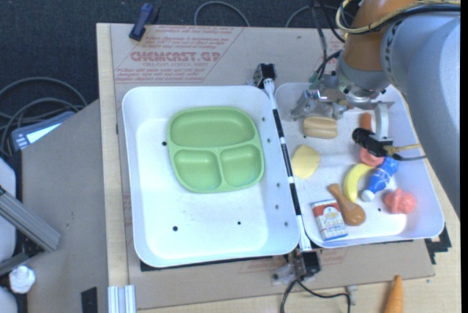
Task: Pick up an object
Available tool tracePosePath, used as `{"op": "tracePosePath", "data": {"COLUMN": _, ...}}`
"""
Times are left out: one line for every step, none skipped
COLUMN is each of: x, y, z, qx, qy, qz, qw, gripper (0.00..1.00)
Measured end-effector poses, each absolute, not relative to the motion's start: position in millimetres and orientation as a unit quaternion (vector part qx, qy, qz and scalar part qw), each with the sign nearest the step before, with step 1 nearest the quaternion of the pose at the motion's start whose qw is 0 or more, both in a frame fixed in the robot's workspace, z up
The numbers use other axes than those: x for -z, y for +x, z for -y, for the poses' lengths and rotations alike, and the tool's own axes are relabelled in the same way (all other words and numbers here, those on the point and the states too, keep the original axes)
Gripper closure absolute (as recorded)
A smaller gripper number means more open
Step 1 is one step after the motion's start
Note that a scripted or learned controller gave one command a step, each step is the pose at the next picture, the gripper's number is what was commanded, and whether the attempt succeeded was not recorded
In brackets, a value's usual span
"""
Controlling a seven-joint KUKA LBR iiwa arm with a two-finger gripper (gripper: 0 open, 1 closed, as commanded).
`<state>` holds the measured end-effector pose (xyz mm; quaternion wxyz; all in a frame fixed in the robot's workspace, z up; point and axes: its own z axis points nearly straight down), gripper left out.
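My gripper hangs low over the far end of the right bin, just above a tan bread roll. Whether it touches the roll I cannot tell. Nearer the camera in the same bin lie a yellow lump, a banana, a blue and white bottle, a pink toy, a brown drumstick-like piece and a small red and white box. An orange-red piece sits to the right of the roll.
The left bin holds a green divided plate. A black divider strip runs between the two bins. The grey arm covers the right bin's far right corner. A blue clip lies on the board behind.
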<state>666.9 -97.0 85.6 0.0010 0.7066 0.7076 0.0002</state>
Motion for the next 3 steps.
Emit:
{"op": "tracePosePath", "data": {"x": -85.0, "y": 666.7, "z": 92.6, "qx": 0.0002, "qy": 0.707, "qz": -0.707, "qw": 0.000, "gripper": 0.00}}
{"op": "tracePosePath", "data": {"x": -85.0, "y": 666.6, "z": 98.8, "qx": 0.0000, "qy": 0.707, "qz": -0.707, "qw": 0.001, "gripper": 0.00}}
{"op": "tracePosePath", "data": {"x": -85.1, "y": 666.7, "z": 92.2, "qx": 0.0002, "qy": 0.707, "qz": -0.707, "qw": 0.000, "gripper": 0.00}}
